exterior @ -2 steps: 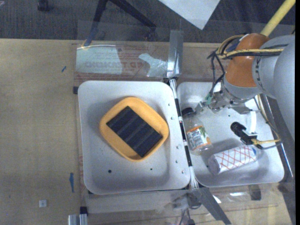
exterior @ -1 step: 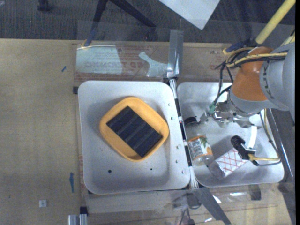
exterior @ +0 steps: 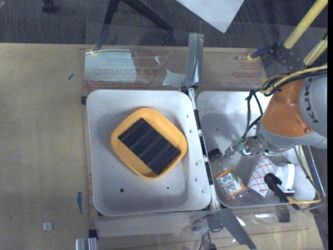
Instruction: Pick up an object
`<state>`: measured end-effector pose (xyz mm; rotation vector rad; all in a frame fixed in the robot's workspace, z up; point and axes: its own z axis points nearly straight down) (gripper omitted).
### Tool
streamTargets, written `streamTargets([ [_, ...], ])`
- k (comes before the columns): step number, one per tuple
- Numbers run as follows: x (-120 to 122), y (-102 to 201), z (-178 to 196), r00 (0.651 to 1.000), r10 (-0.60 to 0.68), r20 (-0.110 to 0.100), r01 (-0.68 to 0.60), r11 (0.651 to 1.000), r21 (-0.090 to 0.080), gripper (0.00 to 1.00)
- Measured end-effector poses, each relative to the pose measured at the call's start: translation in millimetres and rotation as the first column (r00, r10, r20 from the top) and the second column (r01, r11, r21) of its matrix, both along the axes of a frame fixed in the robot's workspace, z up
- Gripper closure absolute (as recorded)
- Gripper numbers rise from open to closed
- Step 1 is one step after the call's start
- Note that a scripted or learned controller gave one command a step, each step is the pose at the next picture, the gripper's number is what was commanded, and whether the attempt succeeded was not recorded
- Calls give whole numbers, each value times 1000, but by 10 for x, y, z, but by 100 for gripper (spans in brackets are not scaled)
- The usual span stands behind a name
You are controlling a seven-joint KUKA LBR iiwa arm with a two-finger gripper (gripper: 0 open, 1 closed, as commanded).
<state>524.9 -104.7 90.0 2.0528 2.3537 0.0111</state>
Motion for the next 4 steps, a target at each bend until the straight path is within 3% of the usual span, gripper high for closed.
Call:
streamTargets([
  [1,0,-723,488,1000,9,-17,-8,1000,6,0],
  [2,-409,-719,187,993,114,-19,-114,993,7,0],
  [3,-449,-881,215,1000,26,-17,-26,1000,6,0],
  [4,366,-474,-13,994,108,-9,-108,994,4,0],
])
